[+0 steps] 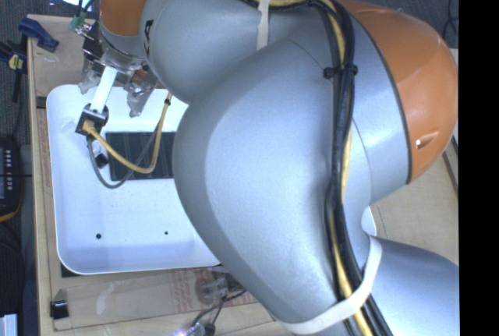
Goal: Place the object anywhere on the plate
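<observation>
My gripper (134,97) hangs over the upper part of the left white bin (78,202), just under the orange wrist band. A flat dark rectangular thing (132,157), maybe the plate, lies on the bin floor below and to the right of the gripper. The arm covers its right part. I make out no separate object near the gripper. The grey arm hides the right bin and most of the bench.
The arm's big grey and orange body (312,132) covers the centre and right of the view. The left bin's near rim (117,264) and left rim are visible. A blue clamp (35,34) sits on the bench's far left corner.
</observation>
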Motion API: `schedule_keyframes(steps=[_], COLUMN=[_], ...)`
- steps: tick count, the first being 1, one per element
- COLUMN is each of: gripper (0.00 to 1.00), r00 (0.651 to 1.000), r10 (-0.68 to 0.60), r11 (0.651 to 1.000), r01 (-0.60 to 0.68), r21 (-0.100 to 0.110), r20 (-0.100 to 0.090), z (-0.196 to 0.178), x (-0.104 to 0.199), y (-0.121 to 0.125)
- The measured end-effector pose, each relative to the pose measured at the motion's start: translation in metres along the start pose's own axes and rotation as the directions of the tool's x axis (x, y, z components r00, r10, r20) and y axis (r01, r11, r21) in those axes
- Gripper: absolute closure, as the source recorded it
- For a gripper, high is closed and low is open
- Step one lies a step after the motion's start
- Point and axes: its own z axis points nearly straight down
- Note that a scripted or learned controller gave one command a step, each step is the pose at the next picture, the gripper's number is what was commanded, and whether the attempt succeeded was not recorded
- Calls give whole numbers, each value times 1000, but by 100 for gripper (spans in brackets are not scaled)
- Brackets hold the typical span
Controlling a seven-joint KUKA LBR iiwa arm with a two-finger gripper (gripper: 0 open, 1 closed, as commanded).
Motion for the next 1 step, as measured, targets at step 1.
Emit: schedule_keyframes(steps=[1], gripper=[0], r00=[1000], r10=[0], r11=[1000], r01=[0], r21=[0], r20=[0], z=[0], x=[0], y=[0])
